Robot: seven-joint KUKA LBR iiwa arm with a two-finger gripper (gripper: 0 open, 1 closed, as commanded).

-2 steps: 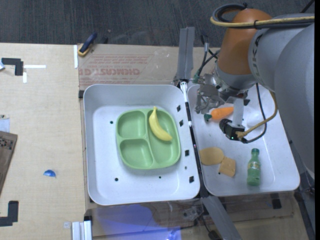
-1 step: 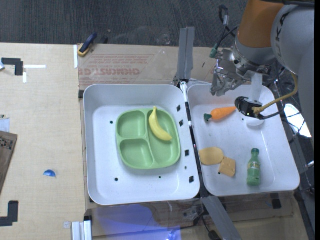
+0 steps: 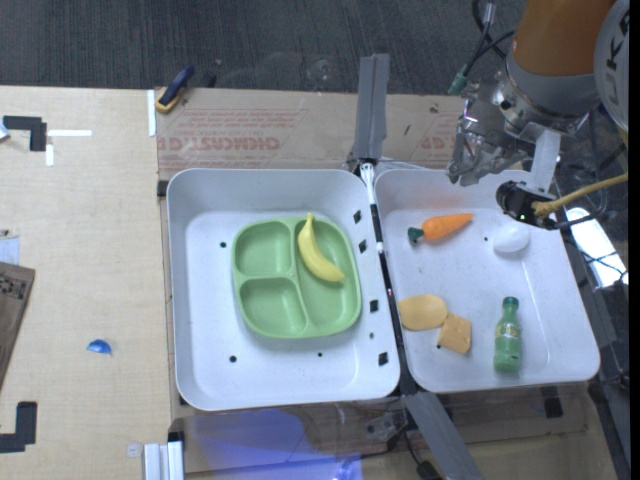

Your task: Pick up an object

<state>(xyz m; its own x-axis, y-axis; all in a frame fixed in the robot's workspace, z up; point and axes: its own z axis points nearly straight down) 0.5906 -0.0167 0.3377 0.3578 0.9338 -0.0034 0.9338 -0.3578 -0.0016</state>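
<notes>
Hovering over the back edge of the right bin (image 3: 575, 298), the gripper (image 3: 470, 168) sat above the rim with nothing between its fingers; whether they were spread or closed, I couldn't tell, since cables and the wrist body cluttered that spot. The arm (image 3: 560, 38) came in from the right, so that bin was the natural reach zone.

Candidates in the right bin: carrot (image 3: 445, 226) nearest the gripper, lying flat toward the back left; a white rounded item (image 3: 512, 239) just beside the right wall; green bottle (image 3: 508, 335) lying on its side near the front; a yellow-tan rounded piece (image 3: 422, 312) touching or nearly touching a tan cube-like piece (image 3: 455, 334).

The left bin (image 3: 195, 298) held a green divided plate (image 3: 290, 293) with a banana (image 3: 318, 254) resting across the divider into the upper-right compartment.

My read: pre-grasp stage, no pick made yet. The carrot looked like the easiest target: isolated, clear of the walls. The tan pair risked a double contact.
</notes>
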